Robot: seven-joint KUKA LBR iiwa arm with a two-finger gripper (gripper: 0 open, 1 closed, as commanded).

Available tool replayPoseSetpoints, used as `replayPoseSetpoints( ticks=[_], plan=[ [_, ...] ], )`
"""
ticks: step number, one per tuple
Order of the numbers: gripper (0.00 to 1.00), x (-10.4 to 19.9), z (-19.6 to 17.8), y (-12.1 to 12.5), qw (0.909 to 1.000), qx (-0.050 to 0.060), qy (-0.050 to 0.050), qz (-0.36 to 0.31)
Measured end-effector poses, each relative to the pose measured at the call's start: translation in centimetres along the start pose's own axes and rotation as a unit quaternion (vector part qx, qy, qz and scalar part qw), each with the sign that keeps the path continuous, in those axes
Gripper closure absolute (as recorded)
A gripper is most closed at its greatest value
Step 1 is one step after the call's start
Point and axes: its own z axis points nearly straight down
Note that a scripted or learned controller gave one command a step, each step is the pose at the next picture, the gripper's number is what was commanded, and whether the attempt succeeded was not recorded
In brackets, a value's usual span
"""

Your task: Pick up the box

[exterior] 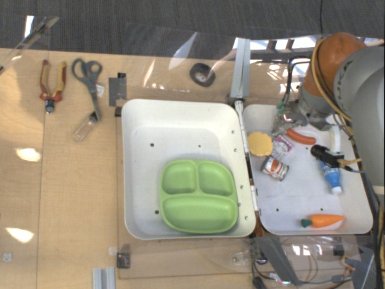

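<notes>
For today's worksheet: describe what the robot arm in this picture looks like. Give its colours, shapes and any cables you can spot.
The arm is a thick, rounded grey body with smooth curved casings and a glossy orange band near the wrist. Thin black cables loop beside the orange part. Below it sits the gripper, a small cluster of metal-grey and dark parts, too blurred to describe in detail.

The wooden bench carries two white bins: the left bin and the right bin, side by side. Red-handled pliers, grey scissors and a roll of tape lie on its far side.
</notes>
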Motion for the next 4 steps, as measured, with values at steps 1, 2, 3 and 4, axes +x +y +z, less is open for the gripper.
replayPoseSetpoints(
  ticks=[1, 2, 3, 4],
  plan=[
    [1.00, 0.1, -1.2, 0.2, 1.0000, -0.003, -0.001, -0.003],
    [1.00, 2.9, -13.6, 0.4, 0.9948, -0.001, 0.000, -0.102],
    [0.00, 2.9, -13.5, 0.4, 0.9948, -0.001, 0.000, -0.102],
    [0.00, 1.3, -1.2, -2.3, 0.9975, -0.001, 0.000, -0.070]
  ],
)
